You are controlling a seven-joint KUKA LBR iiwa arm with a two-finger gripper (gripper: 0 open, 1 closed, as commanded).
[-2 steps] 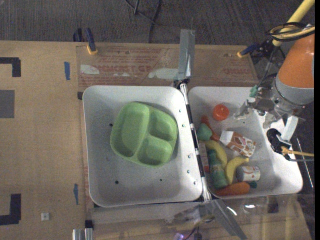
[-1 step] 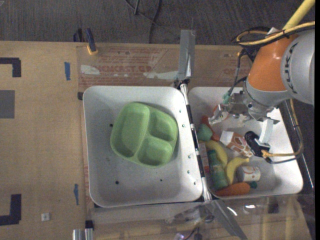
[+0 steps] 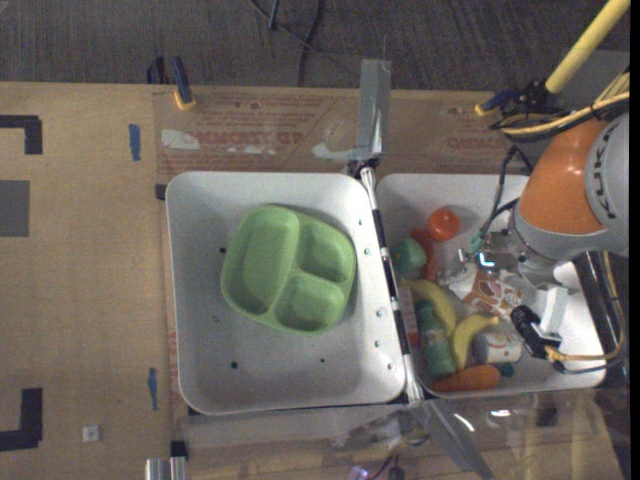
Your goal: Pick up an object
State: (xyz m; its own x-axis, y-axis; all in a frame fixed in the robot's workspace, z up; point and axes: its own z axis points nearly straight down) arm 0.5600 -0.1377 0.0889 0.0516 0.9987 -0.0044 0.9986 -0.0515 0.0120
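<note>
A brown worktop point(image 3: 80, 268) seen from above carries two shallow white bins side by side; the left bin point(image 3: 200, 368) holds a single light green divided plate point(image 3: 290, 268), lying flat and slightly turned, with three compartments and nothing in them; the right bin point(image 3: 400, 193) is crowded with small toy foods heaped toward its left and near side, probably so that a reach into the pile meets something to grasp; among them are a round green piece point(image 3: 408, 256) against the dividing wall, a red-orange piece point(image 3: 442, 224) farther back, two yellow bananas point(image 3: 455, 320) lying across the middle, and an orange carrot point(image 3: 466, 378) at the near edge; the grey arm with its orange band point(image 3: 560, 193) comes in from the right and bends down over the right bin, so the hand point(image 3: 490, 268) sits low among the items, just right of the bananas and near a pale printed packet point(image 3: 492, 293); whether it is apart or together cannot be told, since wrist and cables hide it; no object can be seen gripped; judging by this, the pick is at the reaching stage, with the bananas and the packet the nearest candidates
</note>
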